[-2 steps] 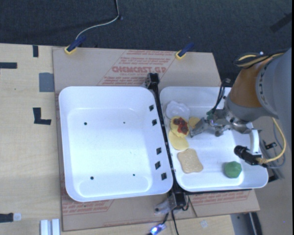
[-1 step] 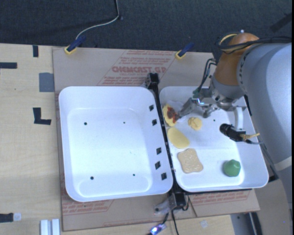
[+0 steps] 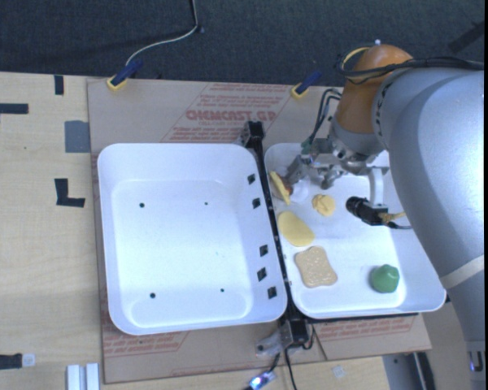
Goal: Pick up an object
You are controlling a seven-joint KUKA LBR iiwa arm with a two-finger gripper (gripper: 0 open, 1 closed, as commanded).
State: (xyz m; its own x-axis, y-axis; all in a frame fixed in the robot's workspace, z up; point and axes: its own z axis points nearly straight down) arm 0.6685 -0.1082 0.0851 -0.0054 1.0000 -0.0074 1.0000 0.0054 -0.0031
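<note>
Two white bins [image 3: 179, 242] sat there, the right one holding five small items: four yellowish or tan pieces [image 3: 295, 229] (food-like) and one green ball [image 3: 384, 279].

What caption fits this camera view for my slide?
Gripper low in the right bin near yellow pieces, a tan cracker and a green ball.

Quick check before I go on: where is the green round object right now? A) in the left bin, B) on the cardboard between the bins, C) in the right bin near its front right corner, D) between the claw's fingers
C: the green round object lies on the floor of the right bin near its front right corner, apart from the claw.
</note>
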